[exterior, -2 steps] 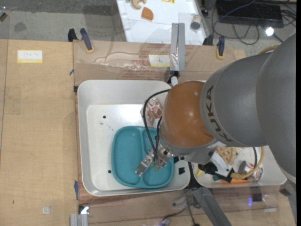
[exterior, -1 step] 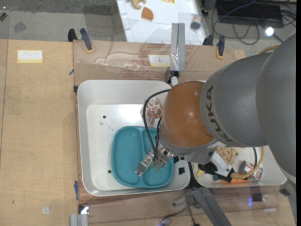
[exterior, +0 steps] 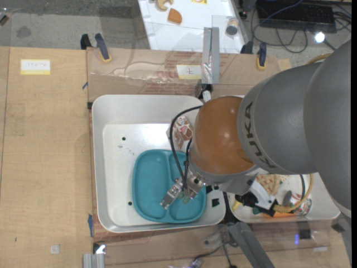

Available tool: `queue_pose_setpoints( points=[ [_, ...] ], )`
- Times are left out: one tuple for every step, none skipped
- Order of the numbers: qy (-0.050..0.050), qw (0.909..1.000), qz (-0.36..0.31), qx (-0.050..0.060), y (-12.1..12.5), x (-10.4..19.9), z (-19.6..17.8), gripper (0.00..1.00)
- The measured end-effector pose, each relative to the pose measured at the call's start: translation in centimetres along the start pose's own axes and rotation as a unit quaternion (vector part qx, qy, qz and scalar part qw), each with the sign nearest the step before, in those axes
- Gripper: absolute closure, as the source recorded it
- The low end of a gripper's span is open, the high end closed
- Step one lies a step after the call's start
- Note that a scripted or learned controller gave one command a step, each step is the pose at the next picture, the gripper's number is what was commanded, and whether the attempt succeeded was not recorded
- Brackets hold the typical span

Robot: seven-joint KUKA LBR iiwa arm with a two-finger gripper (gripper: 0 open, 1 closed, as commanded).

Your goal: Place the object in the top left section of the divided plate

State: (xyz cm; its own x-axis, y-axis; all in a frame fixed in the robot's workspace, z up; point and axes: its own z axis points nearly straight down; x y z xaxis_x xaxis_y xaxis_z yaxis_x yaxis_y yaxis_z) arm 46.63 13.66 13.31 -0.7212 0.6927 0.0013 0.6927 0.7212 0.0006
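Camera view puts the gripper (exterior: 179,193) low over the teal divided plate (exterior: 148,188), near its lower right part. It is too foreshortened under the orange wrist band (exterior: 220,135) to tell whether it is spread or closed, and nothing can be made out in its grasp. The plate lies flat in the left bin (exterior: 101,149), probably to keep the target fixed for a straight-down release. The likeliest object, a red-and-white patterned item (exterior: 183,132), lies just beyond the plate's far rim, so I judge the top left section still unfilled.
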Motion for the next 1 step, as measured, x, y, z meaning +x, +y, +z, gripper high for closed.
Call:
queue_pose_setpoints(
  points=[
    [0.0,1.0,0.0,0.0,0.0,0.0,0.0,0.0]
  ],
)
